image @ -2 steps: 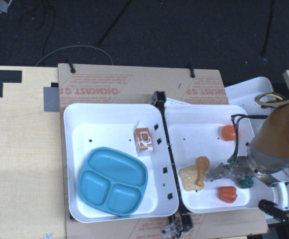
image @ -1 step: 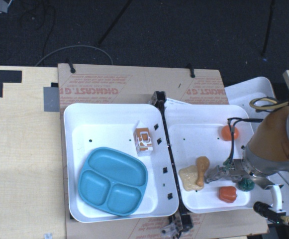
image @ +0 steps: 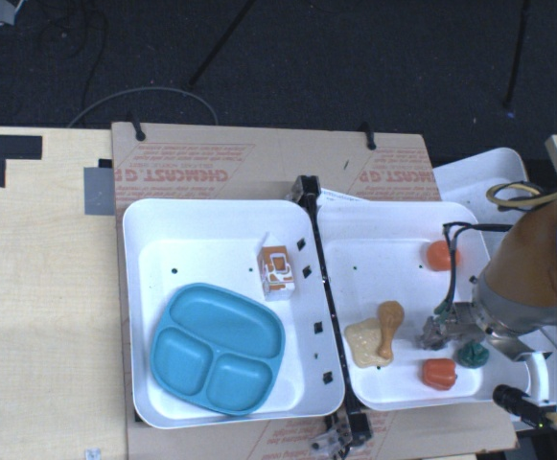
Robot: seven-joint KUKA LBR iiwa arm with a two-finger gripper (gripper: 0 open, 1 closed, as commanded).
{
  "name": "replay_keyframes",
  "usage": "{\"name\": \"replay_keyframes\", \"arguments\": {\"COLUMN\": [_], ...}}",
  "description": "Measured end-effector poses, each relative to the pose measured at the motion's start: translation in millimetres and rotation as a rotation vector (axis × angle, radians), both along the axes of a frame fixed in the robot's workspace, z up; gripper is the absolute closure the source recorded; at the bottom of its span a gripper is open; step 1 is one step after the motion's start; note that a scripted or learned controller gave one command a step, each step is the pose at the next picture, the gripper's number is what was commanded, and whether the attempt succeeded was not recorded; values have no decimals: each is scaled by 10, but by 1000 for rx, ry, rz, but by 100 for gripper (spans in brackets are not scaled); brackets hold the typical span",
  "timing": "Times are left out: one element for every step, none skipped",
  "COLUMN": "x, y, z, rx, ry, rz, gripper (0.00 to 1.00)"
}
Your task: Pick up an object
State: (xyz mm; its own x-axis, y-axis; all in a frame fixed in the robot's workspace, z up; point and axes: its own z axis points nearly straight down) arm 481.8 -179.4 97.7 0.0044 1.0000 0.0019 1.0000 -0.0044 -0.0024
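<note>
My gripper (image: 438,331) is low in the right bin (image: 393,228), coming off the grey arm at the right edge. A red pepper-like toy (image: 439,373) lies just below the gripper near the bin's front wall. A small green object (image: 473,356) sits to the gripper's right. A tan drumstick toy (image: 389,329) and a pale flat piece (image: 362,344) lie to its left. An orange round toy (image: 438,255) rests near the bin's back right, partly behind a black cable.
The left bin (image: 163,228) holds a blue divided plate (image: 219,348) and a small orange-and-white box (image: 276,270). A black divider strip (image: 322,295) runs between the bins. Cardboard lies under both bins, with a wooden bench top to the left.
</note>
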Motion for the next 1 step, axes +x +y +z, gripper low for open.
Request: {"name": "replay_keyframes", "arguments": {"x": [-15], "y": [-54], "z": [401], "rx": [0], "ry": [1], "rz": [-1], "gripper": [100]}}
